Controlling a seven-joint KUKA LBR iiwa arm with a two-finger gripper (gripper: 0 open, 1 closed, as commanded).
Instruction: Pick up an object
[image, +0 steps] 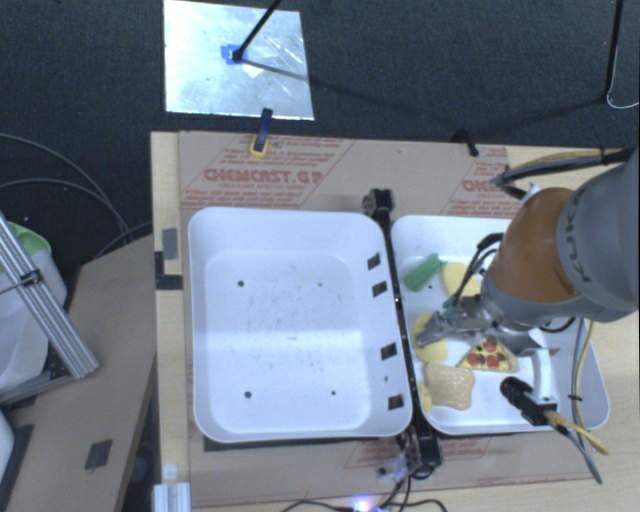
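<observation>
The table (300, 165), covered with printed cardboard, carries everything, and the right bin (440, 232) serves as the landmark. The grey arm (590, 240) with its orange band reaches over the right bin's far and right side. The left bin (290, 300) sits touching the right bin's left wall. The gripper (447, 320) hangs low over the right bin's left middle, pointing toward that wall; whether it is parted, clenched or grasping anything cannot be told from this angle.

The things to pick all lie inside the right bin. A tan bread-like piece (449, 385) rests in its near left corner. A green block (423, 270) lies tilted in its far left part. A toy pizza slice (487, 355) is at its near middle. Yellow pieces (430, 350) lie along its left side, just below the gripper.
</observation>
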